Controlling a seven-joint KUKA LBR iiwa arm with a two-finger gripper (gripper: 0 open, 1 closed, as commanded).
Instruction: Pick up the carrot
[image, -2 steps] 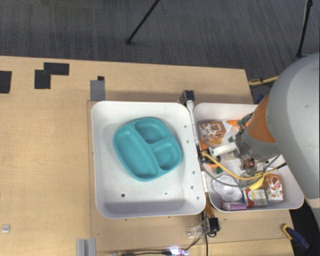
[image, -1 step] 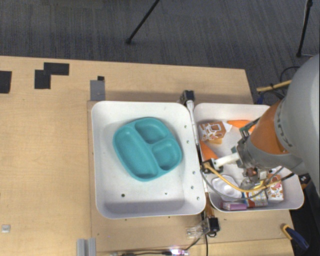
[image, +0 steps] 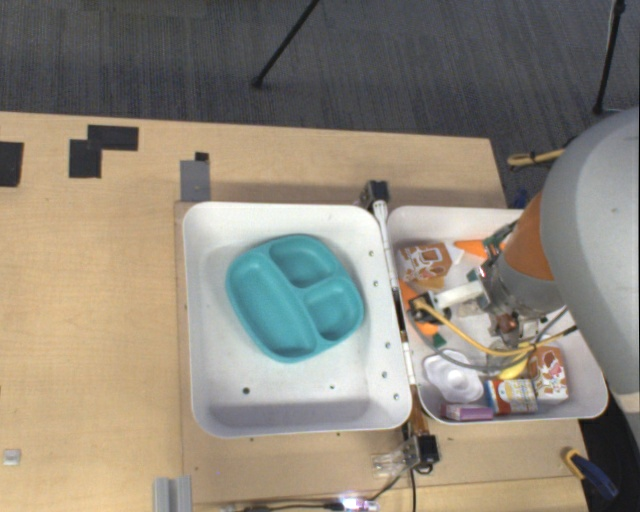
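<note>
Arm (image: 590, 230) cut off at right edge, covers right bin's (image: 440, 405) far side; pincer fingers hidden.

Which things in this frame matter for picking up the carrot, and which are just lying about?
Belongs to the job:
carrot
claw
right bin

Just lying about:
teal divided plate
left bin
snack packet
white cup
red carton

A pale wooden bench (image: 100, 330) filled most of the scene, with dark square cut-outs (image: 100, 148) toward ten o'clock. Beyond its far edge, grey ribbed carpet (image: 420, 60) ran across twelve o'clock, crossed by a thin black stand leg (image: 285, 48). The light was even and soft.
</note>
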